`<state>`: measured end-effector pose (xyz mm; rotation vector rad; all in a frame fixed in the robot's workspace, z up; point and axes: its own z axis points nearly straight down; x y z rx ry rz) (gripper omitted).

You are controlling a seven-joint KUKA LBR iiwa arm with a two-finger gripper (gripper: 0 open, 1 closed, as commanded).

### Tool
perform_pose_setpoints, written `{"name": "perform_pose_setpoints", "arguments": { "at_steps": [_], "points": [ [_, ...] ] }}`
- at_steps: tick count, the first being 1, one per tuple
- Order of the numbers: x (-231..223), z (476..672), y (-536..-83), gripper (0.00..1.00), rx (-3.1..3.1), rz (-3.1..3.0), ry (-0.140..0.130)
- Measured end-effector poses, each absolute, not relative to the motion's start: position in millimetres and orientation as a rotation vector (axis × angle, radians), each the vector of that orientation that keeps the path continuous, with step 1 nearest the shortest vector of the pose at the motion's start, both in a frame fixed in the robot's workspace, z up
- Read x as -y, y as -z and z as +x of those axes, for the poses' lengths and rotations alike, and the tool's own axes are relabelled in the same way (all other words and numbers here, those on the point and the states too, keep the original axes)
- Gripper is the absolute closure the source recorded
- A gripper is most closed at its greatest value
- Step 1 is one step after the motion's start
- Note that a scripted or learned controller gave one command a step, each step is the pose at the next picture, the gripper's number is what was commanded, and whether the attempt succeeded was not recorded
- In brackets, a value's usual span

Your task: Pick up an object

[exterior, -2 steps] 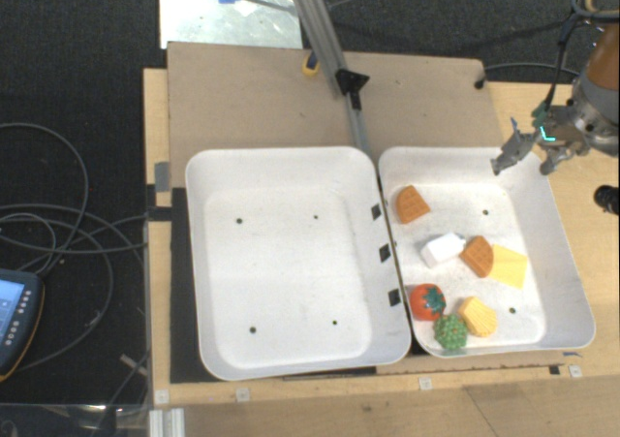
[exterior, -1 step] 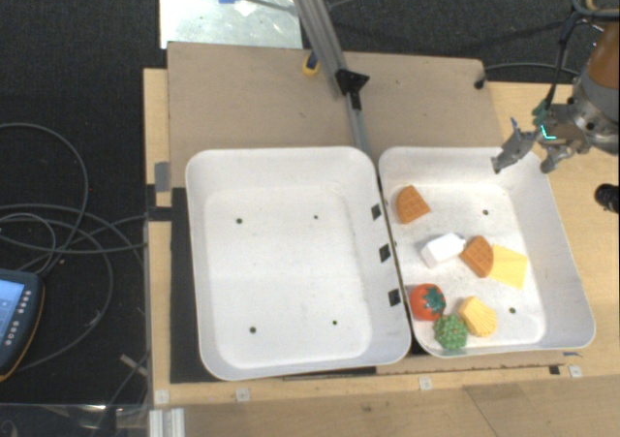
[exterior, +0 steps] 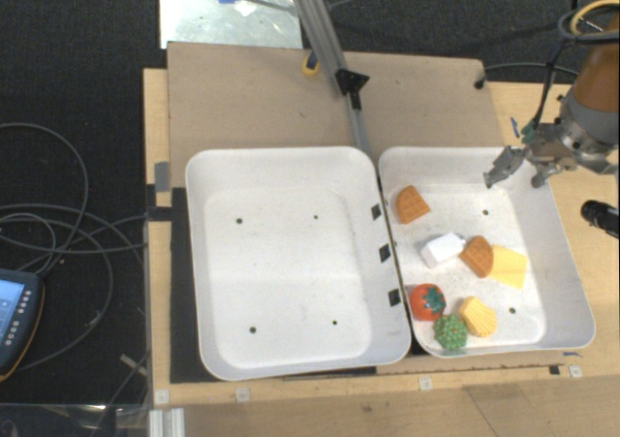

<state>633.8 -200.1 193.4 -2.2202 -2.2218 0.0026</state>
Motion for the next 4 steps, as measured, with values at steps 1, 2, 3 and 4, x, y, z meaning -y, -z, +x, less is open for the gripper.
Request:
{"name": "perform_pose_setpoints", "arguments": {
  "at_steps": [1, 2, 3, 4],
  "points": [
    [197, 643.1, -138, 0.00, 2.225, -2.214, -0.002],
    [197, 643.1, -88, 0.00, 2.226, -2.214, -0.002],
    [197, 645.5, -103, 1.00, 2.235, -2.216, 0.004],
    [203, 654.9, -164, 1.00, 2.234, -2.221, 0.007]
  ]
}}
